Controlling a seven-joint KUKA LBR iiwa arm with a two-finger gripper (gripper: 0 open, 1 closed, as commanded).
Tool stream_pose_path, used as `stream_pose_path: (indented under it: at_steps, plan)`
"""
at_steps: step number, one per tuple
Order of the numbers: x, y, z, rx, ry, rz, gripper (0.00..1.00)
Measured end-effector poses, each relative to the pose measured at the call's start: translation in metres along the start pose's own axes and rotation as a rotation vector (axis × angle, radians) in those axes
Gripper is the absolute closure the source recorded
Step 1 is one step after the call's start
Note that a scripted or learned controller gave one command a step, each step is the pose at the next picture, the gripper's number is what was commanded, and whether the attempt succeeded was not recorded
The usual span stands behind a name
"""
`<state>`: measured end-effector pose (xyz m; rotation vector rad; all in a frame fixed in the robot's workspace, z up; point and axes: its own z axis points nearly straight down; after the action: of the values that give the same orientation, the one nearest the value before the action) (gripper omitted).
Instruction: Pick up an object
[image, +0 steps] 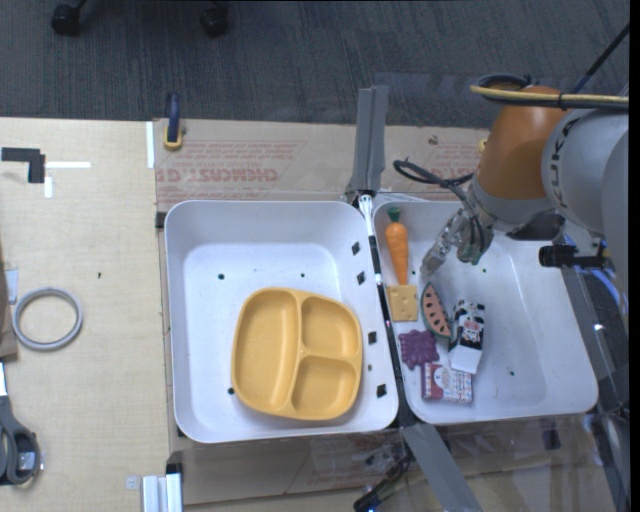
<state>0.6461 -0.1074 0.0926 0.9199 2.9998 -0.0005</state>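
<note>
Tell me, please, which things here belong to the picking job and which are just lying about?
Job: gripper, carrot, cheese slice, watermelon slice, milk carton, purple piece, red box.
Lying about: yellow divided plate, tape roll, scissors.

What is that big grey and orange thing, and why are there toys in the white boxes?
That is a robot arm, seen by a camera fixed above the bench and looking down. It reaches in from the right. At its end is a gripper for picking things up, hanging above the right bin. Nothing shows between its fingers.

In that bin lie toy foods: a carrot, a cheese square, a watermelon slice, purple grapes, a small black and white carton and a red and white packet. The left bin holds a yellow plate with three sections. A roll of grey tape lies on the bench.
</note>
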Motion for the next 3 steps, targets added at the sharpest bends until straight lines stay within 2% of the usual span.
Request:
stream_pose_path:
  at_steps: [1,2,3]
  plan:
    - [0.009,-0.019,-0.002,0.0,0.0,-0.144,0.0]
    - [0.073,-0.054,0.001,0.001,0.003,0.177,0.0]
    - [-0.012,-0.028,0.0,0.002,0.0,0.506,0.0]
